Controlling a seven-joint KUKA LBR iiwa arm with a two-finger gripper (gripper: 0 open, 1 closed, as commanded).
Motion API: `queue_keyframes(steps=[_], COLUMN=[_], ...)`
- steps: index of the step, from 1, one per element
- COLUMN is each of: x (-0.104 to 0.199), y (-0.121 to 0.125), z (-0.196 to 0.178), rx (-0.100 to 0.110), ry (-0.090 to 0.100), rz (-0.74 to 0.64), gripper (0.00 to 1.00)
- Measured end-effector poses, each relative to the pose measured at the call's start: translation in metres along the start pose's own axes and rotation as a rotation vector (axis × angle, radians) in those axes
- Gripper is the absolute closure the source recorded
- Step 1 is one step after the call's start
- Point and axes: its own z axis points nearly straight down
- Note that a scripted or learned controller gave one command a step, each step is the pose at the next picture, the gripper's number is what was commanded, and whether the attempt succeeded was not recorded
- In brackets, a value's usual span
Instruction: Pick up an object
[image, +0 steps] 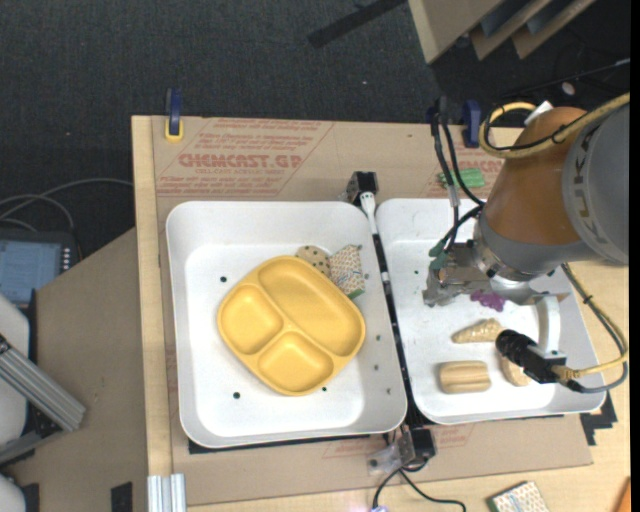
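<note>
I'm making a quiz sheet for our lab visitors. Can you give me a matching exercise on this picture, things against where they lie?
Things:
1. yellow tray
2. tan block
3. purple bit
4. patterned cloth

Places:
A. right bin, near its front edge
B. left bin, filling its middle
C. right bin, just under the hand
D. left bin, tucked behind the tray's far edge

Pairs: 1-B, 2-A, 3-C, 4-D
</note>
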Motion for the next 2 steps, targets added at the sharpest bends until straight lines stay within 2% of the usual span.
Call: queue_keyframes(steps=[2], x=[-0.0028], y=[-0.0024], z=[0.0037], rx=[0.007], ry=[-0.002], rz=[0.007], gripper=[1.0])
